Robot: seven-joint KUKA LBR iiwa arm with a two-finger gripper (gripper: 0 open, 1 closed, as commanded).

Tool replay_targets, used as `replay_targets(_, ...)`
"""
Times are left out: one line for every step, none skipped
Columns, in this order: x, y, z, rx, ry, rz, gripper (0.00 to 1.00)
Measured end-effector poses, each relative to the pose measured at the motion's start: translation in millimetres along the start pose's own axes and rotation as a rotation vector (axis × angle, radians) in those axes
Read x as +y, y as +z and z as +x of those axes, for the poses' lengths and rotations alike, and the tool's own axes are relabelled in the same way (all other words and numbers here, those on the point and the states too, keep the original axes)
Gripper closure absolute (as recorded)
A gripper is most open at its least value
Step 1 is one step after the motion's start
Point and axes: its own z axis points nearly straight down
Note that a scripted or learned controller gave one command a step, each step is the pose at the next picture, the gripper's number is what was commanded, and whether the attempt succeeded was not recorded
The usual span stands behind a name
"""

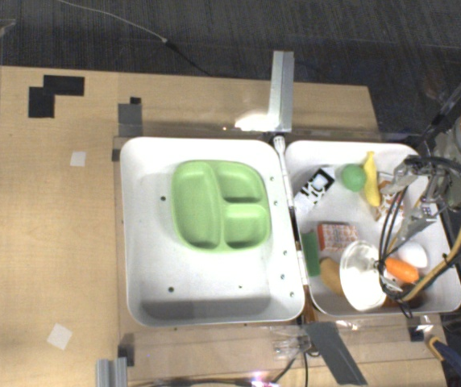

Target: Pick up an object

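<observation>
The right bin (327, 158) holds several objects. A yellow banana (371, 179) and a green ball (353, 176) lie at the back, next to a black-and-white item (316, 185). Mid-bin lies a red printed box (338, 235), with a green piece (310, 253) at its left. A white cup (360, 274) lies on its side at the front. An orange carrot (400, 271) and a white egg-like thing (413, 255) sit at the front right. My gripper (404, 216) hangs over the bin's right half, above the carrot, partly masked by cables.
The left bin (146, 240) bears a green divided plate (218, 204). A metal post (282, 91) stands behind the seam between the bins. Black cables (392, 224) loop down from the wrist across the right bin. The arm fills the right edge.
</observation>
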Motion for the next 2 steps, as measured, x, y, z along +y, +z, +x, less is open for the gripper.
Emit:
replay_targets(-20, 92, 50, -0.001, -0.076, 0.001, 0.00)
replay_targets(-39, 147, 41, -0.031, -0.118, 0.009, 0.00)
